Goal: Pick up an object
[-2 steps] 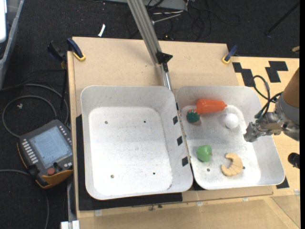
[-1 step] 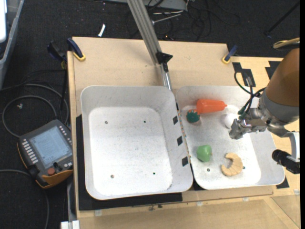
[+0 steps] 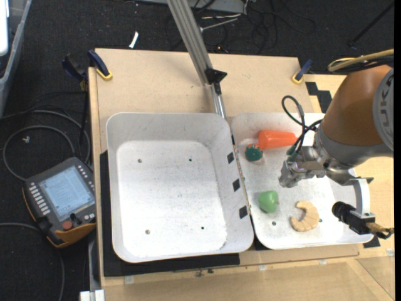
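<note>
A wooden bench (image 3: 163,86) bears 2 white bins (image 3: 169,187) — black cabled floor (image 3: 44,36) around; gripper (image 3: 289,175) state cannot be told.

Two shallow white plastic bins sit side by side on the pale wooden tabletop (image 3: 163,80). The left bin (image 3: 119,168) adjoins the right bin (image 3: 326,234) along their inner walls. In the right bin, an orange carrot-shaped toy (image 3: 274,138) lies toward the far wall, with a small dark green round object (image 3: 253,153) just beside it at its left. Nearer the front lie a light green rounded object (image 3: 269,200) and, to its right, a tan crescent-shaped pastry toy (image 3: 306,216). The metal two-finger gripper (image 3: 292,173) is above the bin's middle, between these things.
</note>
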`<state>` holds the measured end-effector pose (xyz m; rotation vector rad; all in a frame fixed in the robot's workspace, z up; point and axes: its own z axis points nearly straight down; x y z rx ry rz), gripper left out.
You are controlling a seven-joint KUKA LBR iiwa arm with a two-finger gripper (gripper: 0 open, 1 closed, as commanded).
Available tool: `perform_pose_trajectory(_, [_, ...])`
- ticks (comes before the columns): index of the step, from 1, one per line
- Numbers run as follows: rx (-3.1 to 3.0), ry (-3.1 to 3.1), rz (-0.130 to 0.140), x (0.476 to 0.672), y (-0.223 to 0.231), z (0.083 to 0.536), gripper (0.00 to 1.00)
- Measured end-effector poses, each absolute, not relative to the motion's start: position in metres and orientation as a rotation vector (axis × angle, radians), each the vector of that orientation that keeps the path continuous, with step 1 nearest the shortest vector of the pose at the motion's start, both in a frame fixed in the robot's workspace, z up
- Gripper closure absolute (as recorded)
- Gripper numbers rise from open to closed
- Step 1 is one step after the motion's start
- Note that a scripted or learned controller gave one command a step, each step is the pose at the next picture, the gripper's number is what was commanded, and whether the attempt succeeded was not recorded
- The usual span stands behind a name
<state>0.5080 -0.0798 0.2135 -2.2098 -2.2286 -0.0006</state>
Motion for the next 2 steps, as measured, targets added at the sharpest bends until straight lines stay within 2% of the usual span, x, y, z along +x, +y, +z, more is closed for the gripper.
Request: perform_pose_trajectory(2, [-2.208, -2.231, -0.002, 0.514, 0.037, 0.208, 1.00])
